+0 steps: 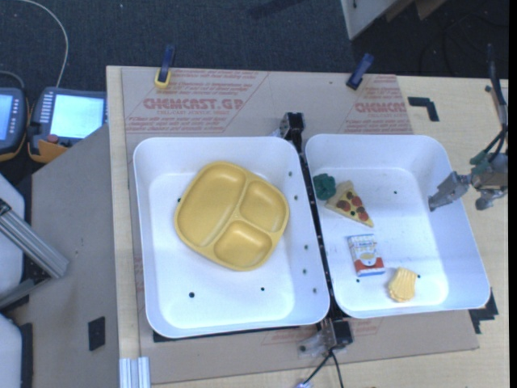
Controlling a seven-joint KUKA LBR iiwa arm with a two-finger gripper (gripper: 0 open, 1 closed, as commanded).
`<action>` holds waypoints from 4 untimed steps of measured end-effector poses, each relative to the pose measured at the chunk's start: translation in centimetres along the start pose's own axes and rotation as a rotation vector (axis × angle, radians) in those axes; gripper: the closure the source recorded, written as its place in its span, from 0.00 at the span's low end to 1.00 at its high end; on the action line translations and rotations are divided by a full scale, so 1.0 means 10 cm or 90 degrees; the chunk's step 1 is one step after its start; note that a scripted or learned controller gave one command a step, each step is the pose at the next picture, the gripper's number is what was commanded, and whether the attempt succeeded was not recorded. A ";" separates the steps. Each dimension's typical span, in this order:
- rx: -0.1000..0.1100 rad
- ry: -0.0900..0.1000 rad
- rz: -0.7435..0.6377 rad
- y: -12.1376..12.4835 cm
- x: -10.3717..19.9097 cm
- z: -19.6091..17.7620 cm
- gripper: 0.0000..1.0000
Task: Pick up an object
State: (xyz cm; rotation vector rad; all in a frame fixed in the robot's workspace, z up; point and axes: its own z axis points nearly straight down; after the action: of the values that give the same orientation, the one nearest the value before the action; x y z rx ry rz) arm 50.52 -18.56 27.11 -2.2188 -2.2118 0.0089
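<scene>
The right bin [452,241] holds a green toy [325,186] at its left wall. A pizza slice [350,201] lies just right of that toy. Below them are a small red-and-white carton [366,255] and a yellow crinkled piece [402,284] near the front. My gripper [459,202] hangs over the bin's right rim, well to the right of all these objects. It is open, with nothing between its fingers [446,191].
The left bin [161,241] holds a yellow divided plate [233,215]. A black clamp [292,124] sits between the two bins at the back. Blue clips [359,71] pin the cardboard sheet. A tablet [71,116] lies off the bench to the left.
</scene>
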 end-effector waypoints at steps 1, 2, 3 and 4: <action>-0.007 -0.002 -0.002 0.02 0.00 -0.05 0.00; -0.002 0.000 -0.001 0.07 -0.07 0.53 0.00; -0.002 0.001 -0.002 0.07 -0.06 1.17 0.00; -0.002 0.000 -0.002 0.06 -0.07 1.60 0.00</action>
State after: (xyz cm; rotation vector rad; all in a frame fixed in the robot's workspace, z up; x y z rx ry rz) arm 50.92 -19.25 11.06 -2.2175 -2.2164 0.0038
